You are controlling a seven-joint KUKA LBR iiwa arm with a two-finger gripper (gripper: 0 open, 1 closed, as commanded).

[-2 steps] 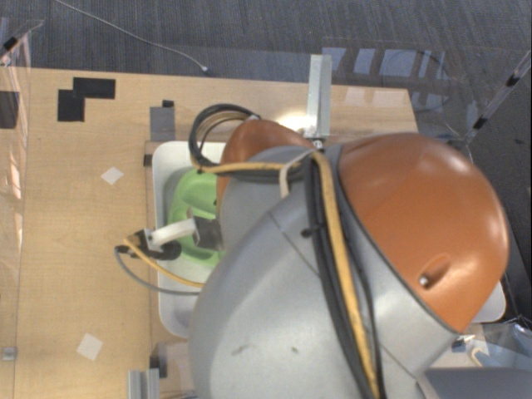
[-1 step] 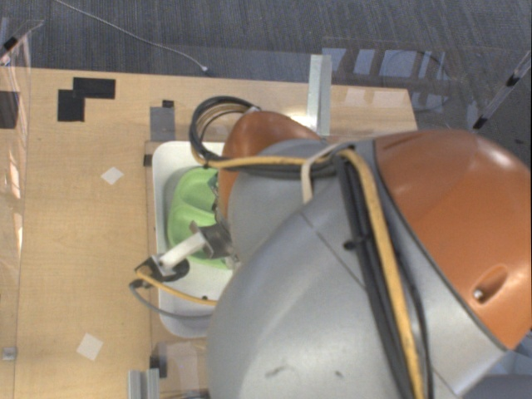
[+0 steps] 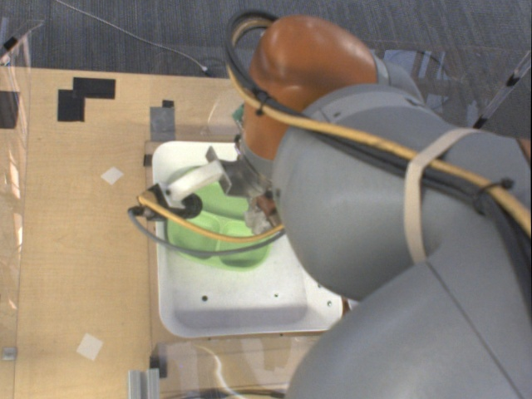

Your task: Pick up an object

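Green object (image 3: 218,238) lying in white bin (image 3: 249,310), toward its far-left part, partly under arm (image 3: 391,223) and gripper (image 3: 259,210). Looks like a shallow plastic thing, maybe a bowl or lid w/ raised rim; exact shape hard to tell, much is covered.

Judged as light and rather stiff, smooth plastic, so prob. slippery on a flat face. Best hold seems at the rim, near-left side where edge shows free, pinching across the thin wall — not on the broad curved surface.

Gripper low over the object, at its right part. Cannot tell whether spread or closed, and cannot tell if anything is caught — wrist and grey arm body cover that region.

Around: black and yellow cable loop (image 3: 179,223) hanging from wrist, crossing over the green object on left side, close to bin wall; could snag or push the object. White bracket-like part (image 3: 193,179) on the wrist, just far of the object. Wooden bench (image 3: 75,248) at left, w/ black marks (image 3: 85,96) far-left. Bin's near half bare.
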